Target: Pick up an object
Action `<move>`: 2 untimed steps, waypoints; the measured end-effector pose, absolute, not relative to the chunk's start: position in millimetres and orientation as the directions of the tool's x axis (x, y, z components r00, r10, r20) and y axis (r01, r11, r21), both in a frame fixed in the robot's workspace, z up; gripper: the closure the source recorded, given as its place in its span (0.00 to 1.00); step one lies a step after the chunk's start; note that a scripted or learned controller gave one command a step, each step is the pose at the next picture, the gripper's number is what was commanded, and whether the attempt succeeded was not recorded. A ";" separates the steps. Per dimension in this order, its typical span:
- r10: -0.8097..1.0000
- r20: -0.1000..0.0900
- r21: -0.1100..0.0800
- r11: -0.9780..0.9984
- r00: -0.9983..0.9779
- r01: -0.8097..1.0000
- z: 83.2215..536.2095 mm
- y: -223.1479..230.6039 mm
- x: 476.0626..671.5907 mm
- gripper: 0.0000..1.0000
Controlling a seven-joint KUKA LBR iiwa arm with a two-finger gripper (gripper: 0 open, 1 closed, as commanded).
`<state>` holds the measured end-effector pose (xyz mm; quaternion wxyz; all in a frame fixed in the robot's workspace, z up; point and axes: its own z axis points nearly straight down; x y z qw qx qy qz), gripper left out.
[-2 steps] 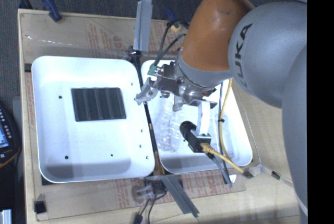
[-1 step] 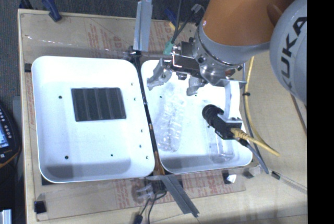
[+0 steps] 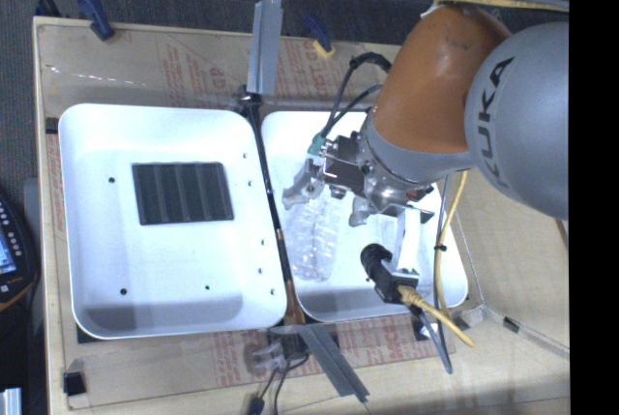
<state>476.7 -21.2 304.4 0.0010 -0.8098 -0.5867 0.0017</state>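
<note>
- Fingers (image 3: 302, 187) spread apart and closed on nothing, one at 10 o'clock and the other at 4 o'clock from the middle of the gripper (image 3: 332, 195).
- Gripper low over the right bin (image 3: 334, 305), a little toward 10 o'clock from the middle of that bin.
- Clear plastic bottle (image 3: 314, 244) lying on its side on the floor of the right bin, at 7 o'clock from the gripper and near the bin's left wall.
- Bottle set at a slant, running from 7 o'clock to 1 o'clock, with its upper end right under the spread fingers. Contact between fingers and bottle: cannot tell, the clear plastic being faint against the white floor.
- Grey arm (image 3: 513, 113) reaching in from 3 o'clock, with a broad orange band (image 3: 440, 74) above the wrist, covering the 1 o'clock corner of the right bin.
- Left bin (image 3: 97, 152) just beside the right one, at 9 o'clock from it, the two rims touching along the middle.
- Dark grey ribbed mat (image 3: 182, 192) lying flat in the left bin, slightly toward 12 o'clock from its middle, well apart from the gripper.
- Pale wooden bench (image 3: 145, 65) under both bins, with two blue clamps (image 3: 95, 18) along its 12 o'clock edge.
- Upright metal bar (image 3: 264, 45) at 12 o'clock, in line with the seam between the bins.
</note>
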 end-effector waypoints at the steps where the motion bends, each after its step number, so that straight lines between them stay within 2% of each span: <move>1: 0.939 -0.002 -0.005 -0.343 0.343 0.939 230.6 -1.1 476.1 0.00; 2: 0.944 0.000 -0.002 -0.330 0.330 0.944 252.2 -47.7 507.3 0.00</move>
